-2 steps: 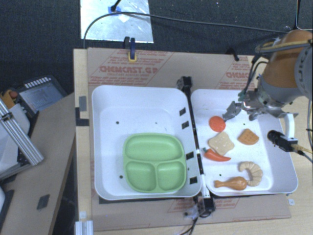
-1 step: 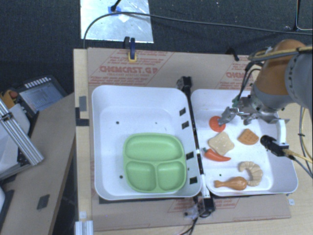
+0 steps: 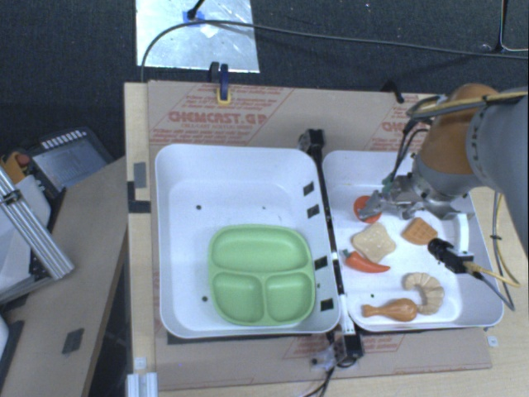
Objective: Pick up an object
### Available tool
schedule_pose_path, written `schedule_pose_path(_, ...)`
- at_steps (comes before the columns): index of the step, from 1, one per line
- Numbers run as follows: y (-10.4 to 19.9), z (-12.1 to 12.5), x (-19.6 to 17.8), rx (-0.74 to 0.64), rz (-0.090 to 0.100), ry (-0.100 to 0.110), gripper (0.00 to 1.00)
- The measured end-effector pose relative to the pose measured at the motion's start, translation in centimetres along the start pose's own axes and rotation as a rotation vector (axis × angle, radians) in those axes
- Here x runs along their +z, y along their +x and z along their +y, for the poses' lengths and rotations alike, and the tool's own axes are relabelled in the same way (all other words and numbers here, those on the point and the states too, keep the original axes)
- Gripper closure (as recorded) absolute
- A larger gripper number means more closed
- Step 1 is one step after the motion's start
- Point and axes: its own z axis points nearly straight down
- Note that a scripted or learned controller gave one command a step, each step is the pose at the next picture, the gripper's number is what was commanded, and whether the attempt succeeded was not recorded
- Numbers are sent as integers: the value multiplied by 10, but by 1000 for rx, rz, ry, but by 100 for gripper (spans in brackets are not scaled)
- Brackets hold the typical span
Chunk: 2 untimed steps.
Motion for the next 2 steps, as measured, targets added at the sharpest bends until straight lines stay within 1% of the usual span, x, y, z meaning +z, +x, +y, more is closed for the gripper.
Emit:
schedule_pose_path(1,0,2,-14,-1,0,-8,100)
schedule_pose_path(2,7,-1,-74,-3,0,-3,100)
